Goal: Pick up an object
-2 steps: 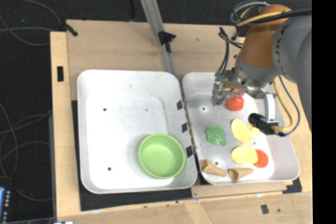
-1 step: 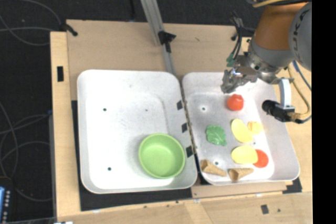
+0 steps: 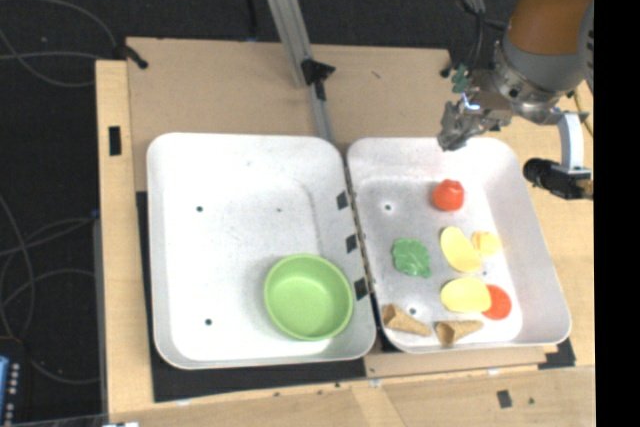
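My gripper (image 3: 456, 132) hangs over the far rim of the right bin (image 3: 400, 160), above and just behind a red tomato-like piece (image 3: 448, 195). Nothing shows between its fingers. Lower in that bin lie a green leafy piece (image 3: 411, 257), two yellow pieces (image 3: 460, 249) (image 3: 465, 294), a small orange-yellow piece (image 3: 486, 242), a red-orange piece (image 3: 497, 303) and two tan wedges (image 3: 404, 320) (image 3: 457, 329).
A green bowl (image 3: 308, 296) sits in the near right corner of the left bin (image 3: 200, 185). A slanted metal pole (image 3: 285, 5) rises behind the bins. Brown bench board surrounds both bins, and cables lie on the dark floor at left.
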`<state>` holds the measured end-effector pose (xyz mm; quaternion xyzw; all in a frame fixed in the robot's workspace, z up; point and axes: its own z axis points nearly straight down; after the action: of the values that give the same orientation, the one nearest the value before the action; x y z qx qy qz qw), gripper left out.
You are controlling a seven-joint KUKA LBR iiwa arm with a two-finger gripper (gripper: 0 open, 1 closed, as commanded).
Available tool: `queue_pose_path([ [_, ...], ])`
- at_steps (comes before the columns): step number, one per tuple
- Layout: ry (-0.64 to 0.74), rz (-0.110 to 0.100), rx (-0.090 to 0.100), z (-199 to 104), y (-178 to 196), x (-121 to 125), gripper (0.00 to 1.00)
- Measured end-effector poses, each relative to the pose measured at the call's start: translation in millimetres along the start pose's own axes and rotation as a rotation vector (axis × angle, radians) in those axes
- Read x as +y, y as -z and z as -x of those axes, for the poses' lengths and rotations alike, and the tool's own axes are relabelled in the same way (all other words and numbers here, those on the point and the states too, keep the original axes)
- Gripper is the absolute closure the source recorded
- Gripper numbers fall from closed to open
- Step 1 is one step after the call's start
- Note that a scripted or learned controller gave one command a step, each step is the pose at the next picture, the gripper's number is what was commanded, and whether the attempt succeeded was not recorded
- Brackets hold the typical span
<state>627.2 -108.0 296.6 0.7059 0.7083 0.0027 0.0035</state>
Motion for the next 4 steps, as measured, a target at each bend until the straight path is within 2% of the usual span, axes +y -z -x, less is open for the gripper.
queue_pose_path([
  [1,0.0,-0.007,0.0,1,0,1,1.0],
  [2,0.002,-0.009,0.0,-49,-5,-16,1.0],
  [4,0.002,-0.009,0.0,-137,-46,-30,1.0],
])
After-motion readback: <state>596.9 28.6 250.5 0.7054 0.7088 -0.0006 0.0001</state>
